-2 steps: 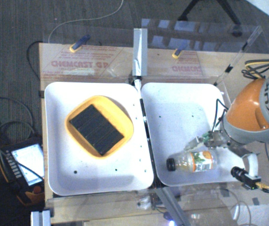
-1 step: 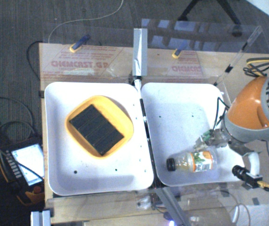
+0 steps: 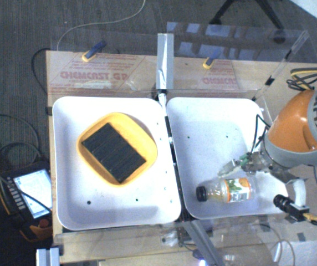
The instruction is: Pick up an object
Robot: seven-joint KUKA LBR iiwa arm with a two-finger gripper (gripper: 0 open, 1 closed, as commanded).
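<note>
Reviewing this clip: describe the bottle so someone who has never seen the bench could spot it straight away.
Start at the right-hand white bin, the one the grey and orange arm reaches over. Near that bin's front edge a small clear bottle lies on its side, dark cap pointing toward the other bin. Its amber contents and green and orange label distinguish it from the yellow dish with a black slab next door.

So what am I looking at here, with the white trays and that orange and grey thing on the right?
One camera looks down at a slant on a bench. The orange and grey thing is a robot arm reaching in from the right; its job is to pick something up. Its gripper sits low in the right bin, just above a small bottle lying on its side, dark cap pointing left. I cannot tell whether it grips anything. The left bin holds a yellow dish with a dark ribbed block in it.
</note>
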